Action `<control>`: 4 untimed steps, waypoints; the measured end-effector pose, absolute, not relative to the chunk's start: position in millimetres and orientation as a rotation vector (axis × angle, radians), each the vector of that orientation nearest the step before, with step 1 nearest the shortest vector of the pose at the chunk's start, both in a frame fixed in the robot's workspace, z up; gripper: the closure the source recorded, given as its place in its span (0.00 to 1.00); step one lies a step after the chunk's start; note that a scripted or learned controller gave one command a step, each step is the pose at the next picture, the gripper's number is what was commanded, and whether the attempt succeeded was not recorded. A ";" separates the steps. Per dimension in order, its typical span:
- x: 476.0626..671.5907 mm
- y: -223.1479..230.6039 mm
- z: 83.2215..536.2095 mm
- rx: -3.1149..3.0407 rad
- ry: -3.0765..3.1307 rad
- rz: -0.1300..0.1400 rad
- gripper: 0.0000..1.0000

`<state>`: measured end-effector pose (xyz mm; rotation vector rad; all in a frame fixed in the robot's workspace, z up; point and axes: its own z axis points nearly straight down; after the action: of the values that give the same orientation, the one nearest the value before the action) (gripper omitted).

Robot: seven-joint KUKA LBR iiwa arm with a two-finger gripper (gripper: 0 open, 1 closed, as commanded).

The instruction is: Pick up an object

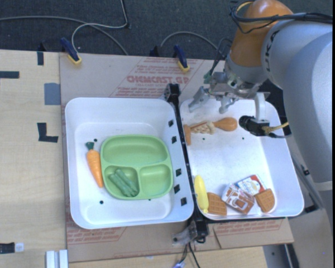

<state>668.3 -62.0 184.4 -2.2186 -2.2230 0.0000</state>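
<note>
Gripper (215,100) above right bin's (279,166) far end, near drumstick (211,127); green tray (137,166) in left bin (78,149).

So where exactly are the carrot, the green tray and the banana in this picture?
carrot (94,167): camera view, middle of its orange body.
green tray (135,147): camera view, bare floor of its big top compartment.
banana (200,191): camera view, middle of the yellow fruit.

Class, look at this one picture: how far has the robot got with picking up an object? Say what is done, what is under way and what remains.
Done: nothing looks lifted; the carrot lies beside the green tray, and the banana and drumstick lie in the right bin. Under way: the hand hangs over that bin's far end, above the drumstick. Left: lowering, gripping and lifting one item.
</note>
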 end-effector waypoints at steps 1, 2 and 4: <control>667.9 -15.3 183.9 -2.218 -2.222 0.002 0.00; 667.7 -94.8 162.8 -2.221 -2.221 0.005 0.00; 667.9 -2.0 183.9 -2.218 -2.222 0.002 0.00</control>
<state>667.9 -2.0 183.9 -2.2176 -2.2225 0.0017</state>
